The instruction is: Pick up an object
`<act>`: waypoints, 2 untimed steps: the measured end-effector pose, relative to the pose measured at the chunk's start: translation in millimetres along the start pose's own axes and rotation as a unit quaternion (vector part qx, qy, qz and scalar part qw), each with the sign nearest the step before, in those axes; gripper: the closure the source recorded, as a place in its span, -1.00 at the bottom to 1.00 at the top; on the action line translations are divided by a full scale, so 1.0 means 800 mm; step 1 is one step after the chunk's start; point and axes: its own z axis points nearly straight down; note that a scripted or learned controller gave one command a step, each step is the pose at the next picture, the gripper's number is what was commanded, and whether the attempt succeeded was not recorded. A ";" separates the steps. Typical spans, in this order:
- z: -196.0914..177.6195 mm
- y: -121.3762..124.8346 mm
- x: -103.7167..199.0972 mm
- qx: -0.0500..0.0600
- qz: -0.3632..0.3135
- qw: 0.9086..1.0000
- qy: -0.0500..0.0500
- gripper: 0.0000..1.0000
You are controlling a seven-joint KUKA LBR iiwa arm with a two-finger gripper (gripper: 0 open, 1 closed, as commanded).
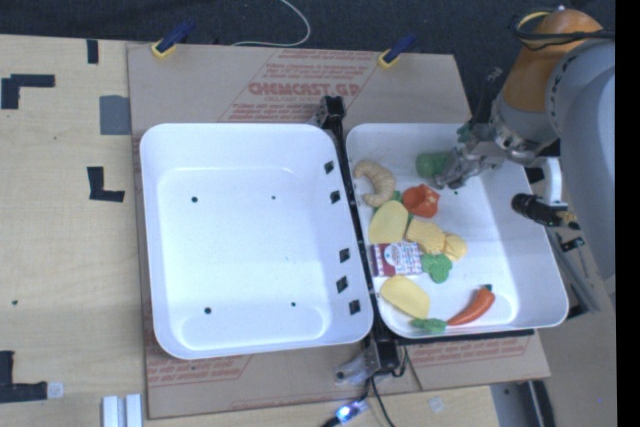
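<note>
Arm (590, 105) cut off by the right edge; upper links out of frame. Gripper (458, 172) small and dark, fingertips too blurred to separate, their spread unreadable. Green object (432, 163) beside it partly covered by the gripper; kind unclear. Red-labelled packet (398, 260) print too small to read, top tucked under yellow pieces (400, 223). Cable (285, 5) runs off the top edge.

bench (60, 245) | cardboard sheet (290, 85) on it | two white bins (160, 215) atop
</note>
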 end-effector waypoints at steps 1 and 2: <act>0.000 0.000 0.001 0.000 -0.001 1.000 -0.001 1.00; 0.000 0.000 0.001 0.000 -0.001 1.000 -0.002 1.00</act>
